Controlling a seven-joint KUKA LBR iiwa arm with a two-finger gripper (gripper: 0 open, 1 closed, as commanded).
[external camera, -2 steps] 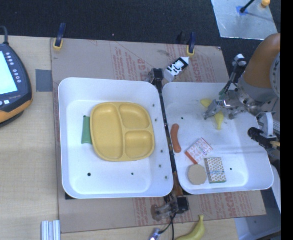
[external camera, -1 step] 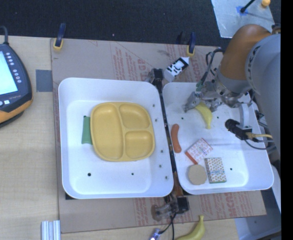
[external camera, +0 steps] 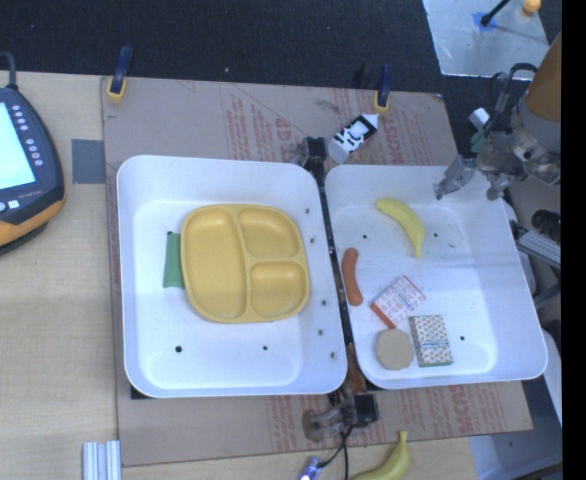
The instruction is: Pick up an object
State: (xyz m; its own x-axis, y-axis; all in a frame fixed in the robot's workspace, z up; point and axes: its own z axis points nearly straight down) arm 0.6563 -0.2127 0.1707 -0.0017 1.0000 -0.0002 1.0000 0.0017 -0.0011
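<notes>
The right bin (external camera: pixel 493 268) holds a yellow banana (external camera: pixel 403 223) at its upper middle. A red-orange sausage (external camera: pixel 352 275) lies along its left wall. A small red-and-white packet (external camera: pixel 399 299), a round tan cookie (external camera: pixel 394 349) and a patterned square packet (external camera: pixel 431 340) lie near its front. My gripper (external camera: pixel 470 180) hangs over the right bin's far right corner, up and to the right of the banana, with its two fingers spread open and nothing between them.
The left bin (external camera: pixel 143 268) holds a yellow divided plate (external camera: pixel 243 263) with a green object (external camera: pixel 173 260) tucked under its left side. A teach pendant (external camera: pixel 8 173) lies at the far left. Another banana (external camera: pixel 391 460) rests below the bins, by the bench's front edge.
</notes>
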